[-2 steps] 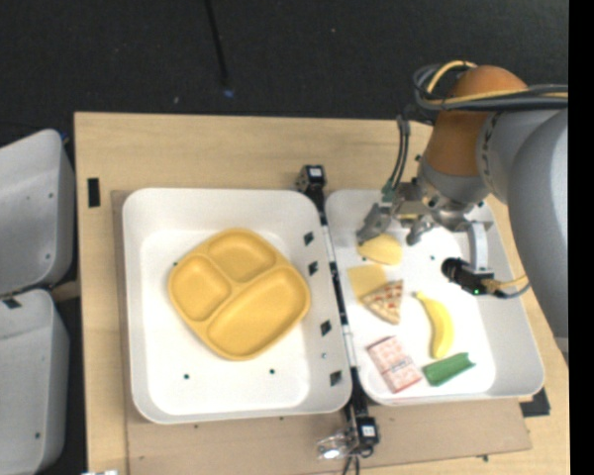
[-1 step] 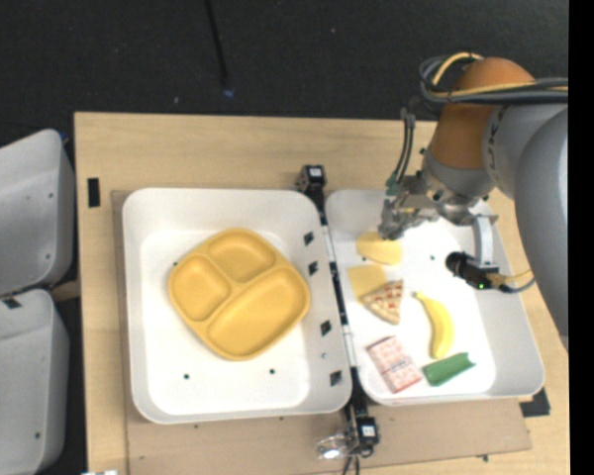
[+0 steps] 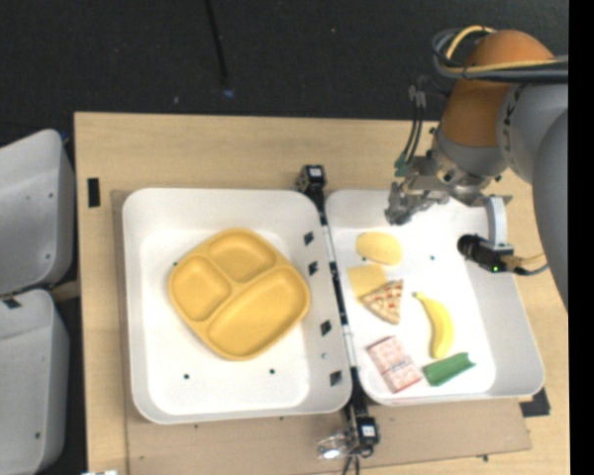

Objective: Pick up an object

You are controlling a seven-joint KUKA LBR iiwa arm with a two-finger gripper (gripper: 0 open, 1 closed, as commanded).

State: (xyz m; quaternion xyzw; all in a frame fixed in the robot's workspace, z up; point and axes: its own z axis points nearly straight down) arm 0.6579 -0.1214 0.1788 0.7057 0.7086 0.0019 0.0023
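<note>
Hovering above the smooth white right bin (image 3: pixel 495 334), metal gripper (image 3: pixel 404 206), grip state unclear, near a rounded pale-yellow piece (image 3: pixel 378 247).

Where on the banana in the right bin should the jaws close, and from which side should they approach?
Grip the banana across its middle, probably from straight above. It lies flat on the bin floor, running lengthwise from upper left to lower right, so the jaws should span its narrow width. The pizza slice sits to its left and the green piece near its lower end, so the midsection offers the most room.
</note>
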